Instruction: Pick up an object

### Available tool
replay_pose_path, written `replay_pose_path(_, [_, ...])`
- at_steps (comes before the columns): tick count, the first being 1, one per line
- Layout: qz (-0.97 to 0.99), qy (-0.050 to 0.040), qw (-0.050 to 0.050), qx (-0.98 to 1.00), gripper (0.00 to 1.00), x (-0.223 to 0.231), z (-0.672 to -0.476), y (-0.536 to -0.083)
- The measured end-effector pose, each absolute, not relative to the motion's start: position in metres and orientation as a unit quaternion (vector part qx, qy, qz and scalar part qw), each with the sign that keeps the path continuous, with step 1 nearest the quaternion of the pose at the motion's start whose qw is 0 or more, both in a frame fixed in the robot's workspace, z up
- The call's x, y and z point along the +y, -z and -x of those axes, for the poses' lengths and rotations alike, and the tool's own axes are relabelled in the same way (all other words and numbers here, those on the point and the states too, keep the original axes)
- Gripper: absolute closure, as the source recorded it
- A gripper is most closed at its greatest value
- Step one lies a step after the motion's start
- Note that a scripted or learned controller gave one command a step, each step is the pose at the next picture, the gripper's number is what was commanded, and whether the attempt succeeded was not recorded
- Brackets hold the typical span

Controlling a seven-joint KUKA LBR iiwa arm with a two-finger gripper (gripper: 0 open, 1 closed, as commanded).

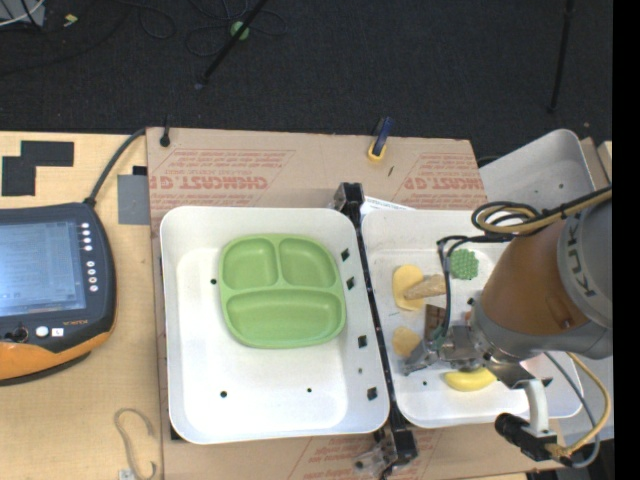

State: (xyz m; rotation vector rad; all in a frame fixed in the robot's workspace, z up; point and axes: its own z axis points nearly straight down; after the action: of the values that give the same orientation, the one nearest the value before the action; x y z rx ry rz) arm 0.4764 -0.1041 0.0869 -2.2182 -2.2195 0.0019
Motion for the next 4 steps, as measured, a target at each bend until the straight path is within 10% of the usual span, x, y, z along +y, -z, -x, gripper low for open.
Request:
replay_pose_path(1, [0.710,-0.0004,0.002,-0.704,1.00,-0.106,-0.477,-0.098])
replay_pose_path(4, [0.707,-0.0002,0.001,-0.707,1.00,-0.120,-0.475,-0.228])
